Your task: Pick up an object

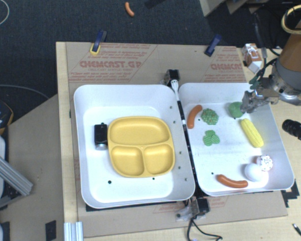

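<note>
My gripper [250, 103] hangs low over the far right part of the right bin [226, 95], reaching in from the right. Its tip is right beside a green piece [235, 110], touching it or just above it. A yellow corn cob [252, 132] lies just in front of the gripper. Further left are two green broccoli pieces [209, 116] [210, 138] and an orange sausage [194, 115]. Near the front edge lie a second sausage [232, 181], a white ball [254, 171] and a small speckled white piece [266, 161].
The left bin [85, 102] holds a yellow divided plate [140, 145] and a small black block [100, 134]. A black clip [172, 77] sits at the far end of the wall between the bins. Cardboard lies under both bins.
</note>
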`<state>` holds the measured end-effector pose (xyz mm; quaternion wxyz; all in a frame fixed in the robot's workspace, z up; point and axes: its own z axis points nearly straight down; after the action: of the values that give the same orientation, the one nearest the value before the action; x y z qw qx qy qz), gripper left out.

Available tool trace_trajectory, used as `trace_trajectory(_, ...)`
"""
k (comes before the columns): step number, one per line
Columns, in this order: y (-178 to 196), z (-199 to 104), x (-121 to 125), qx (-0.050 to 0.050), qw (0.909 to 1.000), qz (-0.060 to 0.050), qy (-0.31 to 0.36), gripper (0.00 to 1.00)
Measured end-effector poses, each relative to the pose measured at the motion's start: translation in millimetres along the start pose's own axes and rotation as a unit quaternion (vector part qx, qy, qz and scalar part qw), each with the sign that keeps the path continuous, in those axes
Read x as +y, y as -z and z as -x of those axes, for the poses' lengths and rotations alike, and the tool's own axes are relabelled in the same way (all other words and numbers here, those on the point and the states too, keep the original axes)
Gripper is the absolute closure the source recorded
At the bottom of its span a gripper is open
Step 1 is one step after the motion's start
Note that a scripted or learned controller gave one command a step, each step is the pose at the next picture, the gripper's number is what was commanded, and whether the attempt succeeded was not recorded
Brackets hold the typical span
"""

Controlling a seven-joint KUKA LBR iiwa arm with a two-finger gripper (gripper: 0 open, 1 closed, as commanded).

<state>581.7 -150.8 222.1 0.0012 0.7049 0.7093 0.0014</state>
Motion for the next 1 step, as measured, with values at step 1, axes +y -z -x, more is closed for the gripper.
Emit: trace_trajectory(1, 10.2, -59.0, 9.7, 0.000, 1.0000, 0.001, 0.001, 1.00)
